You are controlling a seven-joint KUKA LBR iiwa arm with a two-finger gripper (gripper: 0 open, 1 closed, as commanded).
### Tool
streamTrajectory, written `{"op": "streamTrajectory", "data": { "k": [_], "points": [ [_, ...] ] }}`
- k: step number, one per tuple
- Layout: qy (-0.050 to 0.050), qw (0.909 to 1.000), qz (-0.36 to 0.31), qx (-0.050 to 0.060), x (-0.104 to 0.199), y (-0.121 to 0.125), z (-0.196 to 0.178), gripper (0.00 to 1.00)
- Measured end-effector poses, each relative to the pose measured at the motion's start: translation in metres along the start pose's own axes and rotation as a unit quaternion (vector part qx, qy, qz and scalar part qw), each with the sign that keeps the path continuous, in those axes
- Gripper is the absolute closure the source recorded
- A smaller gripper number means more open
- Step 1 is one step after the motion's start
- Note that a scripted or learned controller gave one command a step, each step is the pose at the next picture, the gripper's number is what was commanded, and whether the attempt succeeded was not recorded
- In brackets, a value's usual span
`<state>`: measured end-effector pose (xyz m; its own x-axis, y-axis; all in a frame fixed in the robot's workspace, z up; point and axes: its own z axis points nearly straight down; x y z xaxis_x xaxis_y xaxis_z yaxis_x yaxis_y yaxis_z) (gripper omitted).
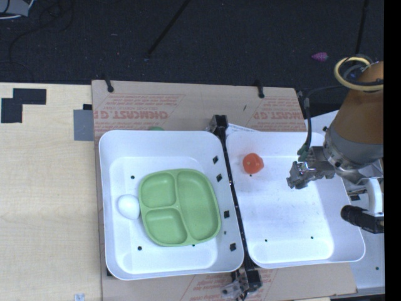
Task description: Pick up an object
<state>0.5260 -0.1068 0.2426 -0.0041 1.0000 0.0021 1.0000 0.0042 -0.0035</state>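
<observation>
A small red-orange round object [253, 163] lies in the right bin [294, 243], near its upper left corner. A green divided plate [179, 207] rests in the left bin [119, 149], and a white egg-like ball [128, 206] sits against the plate's left edge. My gripper [299, 175] hangs over the right bin's right half, some way to the right of the red object and slightly below it. Nothing shows between its fingers.
A black divider [227, 193] runs between the two bins. Both bins sit on a cardboard sheet [188, 108] on the wooden bench [44, 187]. The arm's orange and grey body [360, 118] stands over the right bin's right rim.
</observation>
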Motion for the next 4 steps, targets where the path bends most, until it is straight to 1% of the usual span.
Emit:
{"op": "streamTrajectory", "data": {
  "k": [1, 3, 4],
  "points": [
    [0.0, 1.0, 0.0, 0.0, 0.043, 0.01, 0.003, 1.0],
    [0.0, 1.0, 0.0, 0.001, 0.157, 0.018, 0.027, 1.0],
    [0.0, 1.0, 0.0, 0.0, 0.208, 0.017, 0.016, 1.0]
  ]
}}
